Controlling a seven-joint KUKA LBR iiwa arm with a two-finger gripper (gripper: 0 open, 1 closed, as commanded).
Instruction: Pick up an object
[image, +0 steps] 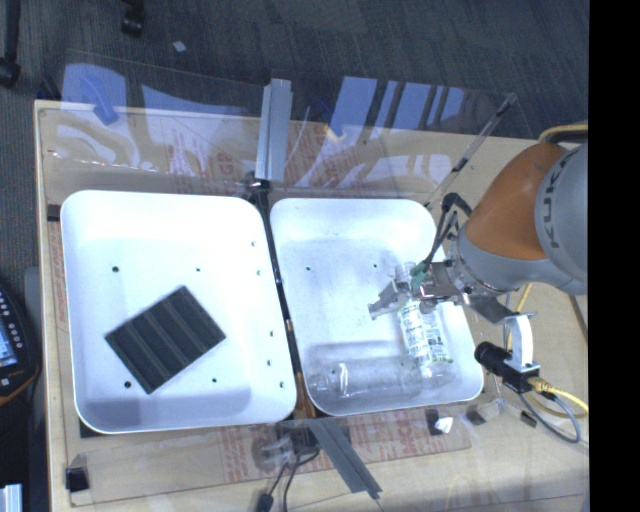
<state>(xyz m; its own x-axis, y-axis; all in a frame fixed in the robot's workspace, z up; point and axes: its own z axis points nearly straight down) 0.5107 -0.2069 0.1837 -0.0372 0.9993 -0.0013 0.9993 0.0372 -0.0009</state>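
Observation:
My gripper (403, 290) is low in the right bin (330, 240), in its right half, at the end of the grey arm with the orange band (510, 215). Just below it, touching or nearly touching, lies a clear plastic bottle with a white label (425, 340), pointing toward the bin's front. A second clear bottle (365, 378) lies on its side along the front wall of the same bin. A dark ribbed rectangular slab (165, 338) lies flat and askew in the left bin (120, 230).
A metal post (272, 130) stands behind the wall where the two bins meet. Cables and a small black fitting (505, 365) hang off the arm beside the right bin's right rim. The back half of the right bin is bare white floor.

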